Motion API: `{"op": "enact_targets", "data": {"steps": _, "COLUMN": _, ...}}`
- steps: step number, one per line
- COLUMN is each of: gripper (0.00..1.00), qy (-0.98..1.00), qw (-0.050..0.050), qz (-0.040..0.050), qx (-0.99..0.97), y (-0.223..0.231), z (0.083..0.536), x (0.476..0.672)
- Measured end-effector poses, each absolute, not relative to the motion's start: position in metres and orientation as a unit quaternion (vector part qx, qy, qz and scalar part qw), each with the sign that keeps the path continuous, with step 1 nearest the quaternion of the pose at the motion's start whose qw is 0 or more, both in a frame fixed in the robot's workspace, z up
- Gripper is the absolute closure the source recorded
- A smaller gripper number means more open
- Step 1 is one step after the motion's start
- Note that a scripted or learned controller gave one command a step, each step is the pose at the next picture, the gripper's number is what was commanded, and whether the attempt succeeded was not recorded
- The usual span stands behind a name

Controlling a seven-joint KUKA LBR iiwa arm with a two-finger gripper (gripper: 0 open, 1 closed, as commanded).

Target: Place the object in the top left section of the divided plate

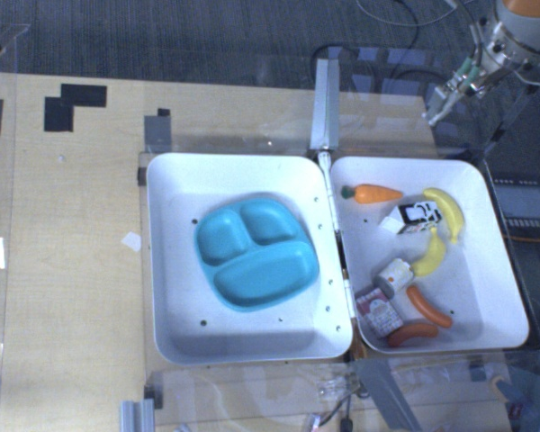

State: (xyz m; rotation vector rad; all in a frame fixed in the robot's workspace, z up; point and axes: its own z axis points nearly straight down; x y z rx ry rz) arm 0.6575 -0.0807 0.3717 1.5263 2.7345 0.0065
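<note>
Gripper [443, 97] poised beyond the far edge of the right bin [495, 241], holding nothing; how far it is open cannot be told. Blue divided plate [255, 252] lies in the left bin [171, 268], its sections bare. Candidate objects crowd the right bin: carrot [373, 193], banana [438, 230], sausages [420, 318]. Risk: a grasp among touching items may slip or lift two. Open room lies above the plate; the ridge between the bins must be cleared.

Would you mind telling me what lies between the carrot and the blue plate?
In the camera view, between the carrot and the plate lie bare left bin floor and the two bins' adjoining walls.
</note>
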Motion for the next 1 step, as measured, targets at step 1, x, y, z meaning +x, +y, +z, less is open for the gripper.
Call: {"op": "enact_targets", "data": {"steps": 1, "gripper": 1.0, "qy": 0.893, "qw": 0.002, "qz": 0.0015, "qx": 0.45, "y": -0.0288, "z": 0.2007, "x": 0.6698}}
